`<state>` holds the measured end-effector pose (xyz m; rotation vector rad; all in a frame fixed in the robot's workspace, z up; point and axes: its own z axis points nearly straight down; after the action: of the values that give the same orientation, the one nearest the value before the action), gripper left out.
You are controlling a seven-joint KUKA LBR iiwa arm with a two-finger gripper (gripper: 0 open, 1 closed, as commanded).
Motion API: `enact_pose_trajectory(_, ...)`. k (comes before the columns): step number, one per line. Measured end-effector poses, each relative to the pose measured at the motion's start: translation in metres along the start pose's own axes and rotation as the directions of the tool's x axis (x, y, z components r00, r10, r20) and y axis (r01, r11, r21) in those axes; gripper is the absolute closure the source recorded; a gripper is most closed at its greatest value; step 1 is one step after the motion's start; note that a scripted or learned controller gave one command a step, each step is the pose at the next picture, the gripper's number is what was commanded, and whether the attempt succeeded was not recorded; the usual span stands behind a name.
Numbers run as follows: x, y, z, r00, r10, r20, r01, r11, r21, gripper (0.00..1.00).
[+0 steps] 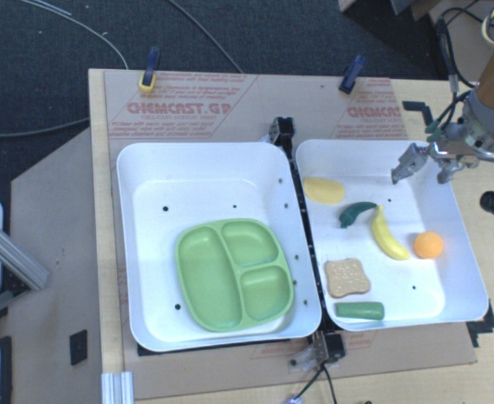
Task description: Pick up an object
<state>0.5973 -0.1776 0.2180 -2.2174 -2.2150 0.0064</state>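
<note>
The right bin (448,305) holds several toy foods: a pale yellow lemon-like piece (324,191), a dark green curved piece (356,213), a banana (388,236), an orange ball (428,245), a slice of bread (347,278) and a green cucumber (359,310). My gripper (425,168) hangs over the bin's far right corner, above and behind the banana and the orange. Its fingers stand apart, open, and hold nothing.
A green divided plate (234,272) lies in the left bin (146,192). A black clip (282,130) sits where the two bins meet at the back. Blue clamps (150,67) (353,74) grip the board's far edge.
</note>
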Motion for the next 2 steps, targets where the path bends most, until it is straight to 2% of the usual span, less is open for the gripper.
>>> enact_pose_trajectory(2,0.003,0.004,0.085,1.0,-0.001,0.0,0.001,1.0,-0.001,0.0)
